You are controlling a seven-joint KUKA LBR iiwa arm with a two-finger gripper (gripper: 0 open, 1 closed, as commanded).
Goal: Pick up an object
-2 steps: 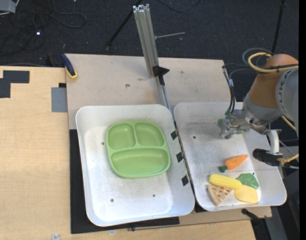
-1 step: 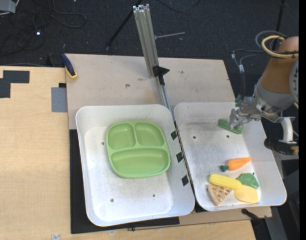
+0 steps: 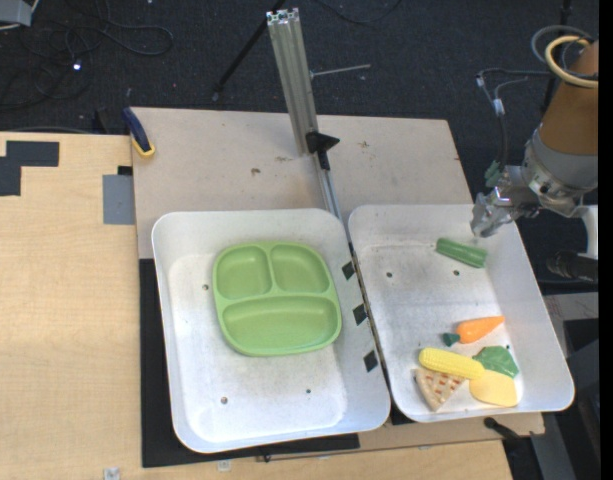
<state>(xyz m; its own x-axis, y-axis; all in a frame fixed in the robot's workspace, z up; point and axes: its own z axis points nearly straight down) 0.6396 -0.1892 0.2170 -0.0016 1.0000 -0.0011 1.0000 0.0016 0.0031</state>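
The right bin [image 3: 416, 268] holds several toy foods. A green pickle-like stick [image 3: 460, 252] lies near its far right corner. Toward the front right sit an orange carrot [image 3: 479, 330], a yellow corn cob [image 3: 450, 362], a green leafy piece [image 3: 498, 357], a yellow piece [image 3: 495, 391] and a tan wedge [image 3: 435, 390]. My gripper [image 3: 483, 224] hangs at the bin's far right edge, just up and to the right of the green stick, with nothing seen in it.
The left bin [image 3: 186, 388] carries a green divided plate [image 3: 276, 298]. An upright metal post [image 3: 294, 78] stands behind the bins. A wooden board [image 3: 56, 298] lies to the left. Cables lie on the dark floor behind.
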